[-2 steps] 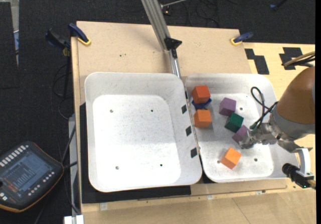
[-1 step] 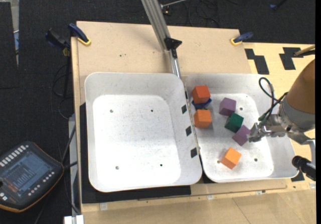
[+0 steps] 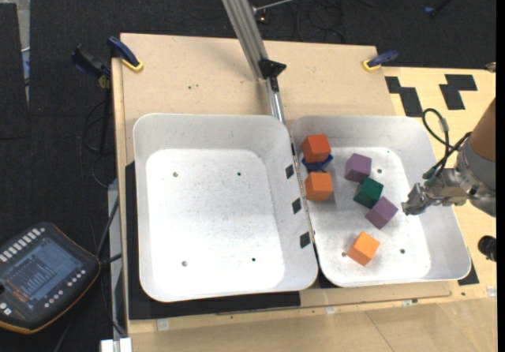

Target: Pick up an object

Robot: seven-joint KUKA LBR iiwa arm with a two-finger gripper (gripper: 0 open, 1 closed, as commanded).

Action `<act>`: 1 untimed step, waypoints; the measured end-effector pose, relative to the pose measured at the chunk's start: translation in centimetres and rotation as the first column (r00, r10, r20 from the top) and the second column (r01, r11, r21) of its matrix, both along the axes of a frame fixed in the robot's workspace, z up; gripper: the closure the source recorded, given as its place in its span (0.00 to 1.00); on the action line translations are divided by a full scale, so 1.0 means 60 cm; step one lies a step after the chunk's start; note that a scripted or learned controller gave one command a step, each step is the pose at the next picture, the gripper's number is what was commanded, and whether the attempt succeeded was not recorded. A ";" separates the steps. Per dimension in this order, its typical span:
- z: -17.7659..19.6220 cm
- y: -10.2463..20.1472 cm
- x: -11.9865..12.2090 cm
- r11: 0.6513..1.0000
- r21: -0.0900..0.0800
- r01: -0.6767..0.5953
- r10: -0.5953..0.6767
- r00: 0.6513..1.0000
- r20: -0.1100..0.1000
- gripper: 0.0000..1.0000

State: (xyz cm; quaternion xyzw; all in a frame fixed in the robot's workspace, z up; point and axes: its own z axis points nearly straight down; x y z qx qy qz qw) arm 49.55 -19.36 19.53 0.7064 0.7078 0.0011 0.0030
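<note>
The right bin (image 3: 410,137) holds several blocks. An orange block (image 3: 316,146) sits on a blue one (image 3: 323,161) near the divider, with another orange block (image 3: 319,185) just below. A purple block (image 3: 358,166), a dark green block (image 3: 368,192) and a second purple block (image 3: 382,212) run diagonally through the middle. A lighter orange block (image 3: 364,249) lies near the front. My gripper (image 3: 413,205) hangs low at the bin's right side, just right of the lower purple block, with nothing seen between its fingers.
The left bin (image 3: 150,185) is beside the right one. A slanted metal pole (image 3: 241,15) crosses the back of the bench. Clamps (image 3: 126,54) sit at the bench's far corners. A teach pendant (image 3: 39,275) lies at the lower left, off the bench.
</note>
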 end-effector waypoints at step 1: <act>0.096 0.002 0.018 1.000 0.000 -0.002 0.002 1.000 0.001 1.00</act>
